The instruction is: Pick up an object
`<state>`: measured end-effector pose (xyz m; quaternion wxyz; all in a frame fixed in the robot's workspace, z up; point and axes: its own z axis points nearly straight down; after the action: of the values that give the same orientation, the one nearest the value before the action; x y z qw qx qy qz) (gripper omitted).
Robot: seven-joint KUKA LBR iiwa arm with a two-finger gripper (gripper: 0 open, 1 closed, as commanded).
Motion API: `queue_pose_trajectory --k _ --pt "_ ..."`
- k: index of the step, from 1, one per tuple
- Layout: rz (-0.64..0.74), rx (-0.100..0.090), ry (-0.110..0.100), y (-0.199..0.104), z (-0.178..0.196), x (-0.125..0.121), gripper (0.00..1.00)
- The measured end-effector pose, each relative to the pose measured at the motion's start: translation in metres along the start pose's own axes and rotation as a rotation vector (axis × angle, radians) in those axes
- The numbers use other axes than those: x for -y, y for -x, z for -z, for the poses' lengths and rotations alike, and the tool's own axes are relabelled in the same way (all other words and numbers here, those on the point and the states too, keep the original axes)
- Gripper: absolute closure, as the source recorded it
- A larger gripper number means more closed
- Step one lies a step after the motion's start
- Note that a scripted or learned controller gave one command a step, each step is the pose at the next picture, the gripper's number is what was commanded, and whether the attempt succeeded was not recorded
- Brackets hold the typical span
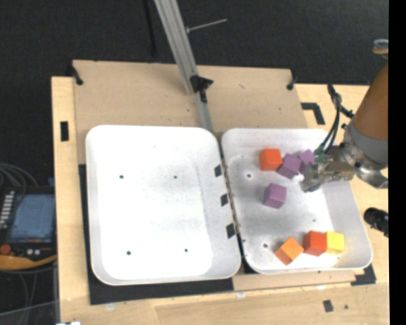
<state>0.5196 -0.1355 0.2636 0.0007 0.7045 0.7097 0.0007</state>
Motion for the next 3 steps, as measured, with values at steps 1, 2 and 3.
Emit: queue_pose_trajectory --k 1,2,3 --pt "0.0 -0.001 -0.001 -0.056 -0.011 0.001 1.0" --pt "0.001 -0.002 -0.001 -0.116 -0.011 0.002 1.0" --pt "0.001 -0.002 -0.001 -0.164 -0.007 0.002 1.0"
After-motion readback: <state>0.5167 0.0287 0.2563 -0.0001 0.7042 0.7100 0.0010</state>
